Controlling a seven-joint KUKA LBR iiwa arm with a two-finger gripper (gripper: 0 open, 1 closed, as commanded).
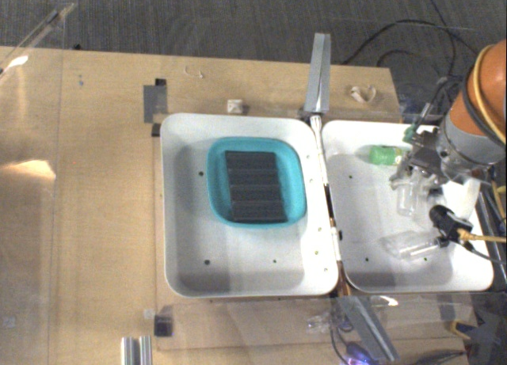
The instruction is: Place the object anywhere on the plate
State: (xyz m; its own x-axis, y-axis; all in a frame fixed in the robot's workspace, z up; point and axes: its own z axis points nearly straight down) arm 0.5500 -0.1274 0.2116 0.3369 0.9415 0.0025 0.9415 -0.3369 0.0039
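- At the near edge of the counter, a small dark block sits beside a ridged metal piece at the lower left, and a grey bracket lies just below the seam between the two bins.
- The left bin is a shallow white tray with rounded corners; its near half is bare floor in shadow.
- In the near right part of the right bin lies a clear, glassy object, resting flat on the white floor and hard to make out against it.
- Just past it, a black fitting with an orange-tipped rod reaches in from the right side.
- The plate, a teal dish with rounded corners, rests in the far half of the left bin and carries a dark ribbed block across its middle.
- The pincer hangs over the middle of the right bin, below the grey wrist; its translucent fingers blur into the white floor, so it cannot be told whether they stand apart or together, or whether anything is between them.
- The green object lies on the floor of the right bin near its far wall, just left of the arm's wrist and well apart from the plate.
- The arm's orange band shows at the far right.
- Beyond the bins, a grey upright bar stands at the seam, with a small pale cube and a dark clamp to its left.
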